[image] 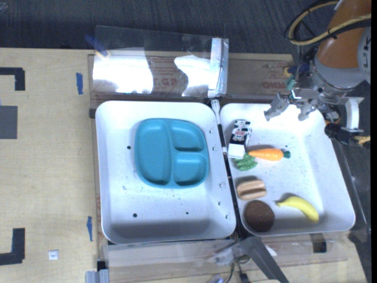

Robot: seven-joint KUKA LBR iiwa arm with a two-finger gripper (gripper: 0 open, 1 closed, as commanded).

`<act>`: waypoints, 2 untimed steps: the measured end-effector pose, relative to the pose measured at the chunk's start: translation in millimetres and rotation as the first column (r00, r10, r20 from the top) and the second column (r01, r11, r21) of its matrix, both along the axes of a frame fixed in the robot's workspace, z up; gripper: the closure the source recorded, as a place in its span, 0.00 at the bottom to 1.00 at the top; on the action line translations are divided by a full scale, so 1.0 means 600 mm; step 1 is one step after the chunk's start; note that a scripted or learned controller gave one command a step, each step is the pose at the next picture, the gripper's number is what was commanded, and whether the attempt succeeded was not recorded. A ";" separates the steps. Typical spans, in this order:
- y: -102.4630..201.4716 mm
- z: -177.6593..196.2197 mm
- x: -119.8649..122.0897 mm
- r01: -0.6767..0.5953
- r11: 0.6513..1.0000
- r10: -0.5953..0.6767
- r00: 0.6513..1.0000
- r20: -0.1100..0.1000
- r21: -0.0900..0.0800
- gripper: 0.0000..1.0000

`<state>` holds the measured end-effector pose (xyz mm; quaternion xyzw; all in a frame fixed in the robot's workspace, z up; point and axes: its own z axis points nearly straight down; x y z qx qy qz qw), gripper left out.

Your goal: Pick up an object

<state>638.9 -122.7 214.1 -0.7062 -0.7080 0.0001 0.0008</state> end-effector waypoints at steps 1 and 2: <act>0.012 0.041 -0.006 0.073 0.997 -0.073 0.997 0.006 -0.002 0.00; 0.029 -0.113 -0.075 0.006 1.000 -0.006 1.000 -0.006 0.000 0.00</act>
